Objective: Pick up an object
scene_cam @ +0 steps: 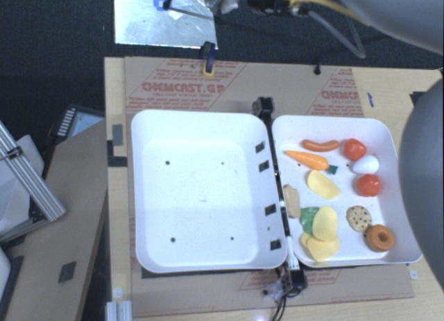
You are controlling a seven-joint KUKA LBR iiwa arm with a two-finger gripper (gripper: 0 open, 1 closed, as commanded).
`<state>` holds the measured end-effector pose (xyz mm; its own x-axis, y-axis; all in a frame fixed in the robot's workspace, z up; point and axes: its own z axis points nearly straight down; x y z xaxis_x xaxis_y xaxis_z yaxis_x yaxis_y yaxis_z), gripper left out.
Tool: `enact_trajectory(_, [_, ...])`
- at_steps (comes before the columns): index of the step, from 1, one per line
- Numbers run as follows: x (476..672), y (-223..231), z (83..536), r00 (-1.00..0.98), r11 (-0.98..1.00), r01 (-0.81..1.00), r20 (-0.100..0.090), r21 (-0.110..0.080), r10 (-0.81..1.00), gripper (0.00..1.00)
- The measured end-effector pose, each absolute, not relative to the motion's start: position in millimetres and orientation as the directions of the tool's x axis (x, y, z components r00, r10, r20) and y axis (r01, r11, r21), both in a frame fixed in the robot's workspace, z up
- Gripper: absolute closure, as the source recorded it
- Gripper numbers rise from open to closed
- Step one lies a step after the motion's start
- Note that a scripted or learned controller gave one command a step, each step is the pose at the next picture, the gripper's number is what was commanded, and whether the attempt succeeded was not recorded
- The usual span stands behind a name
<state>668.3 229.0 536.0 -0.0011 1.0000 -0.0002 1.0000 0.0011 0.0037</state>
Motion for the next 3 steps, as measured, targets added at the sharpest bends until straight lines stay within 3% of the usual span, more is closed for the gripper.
enact_trajectory(3, [668.5,233.4,535.3,-0.004,0.004,1.0,0.0,0.003,1.0,1.0])
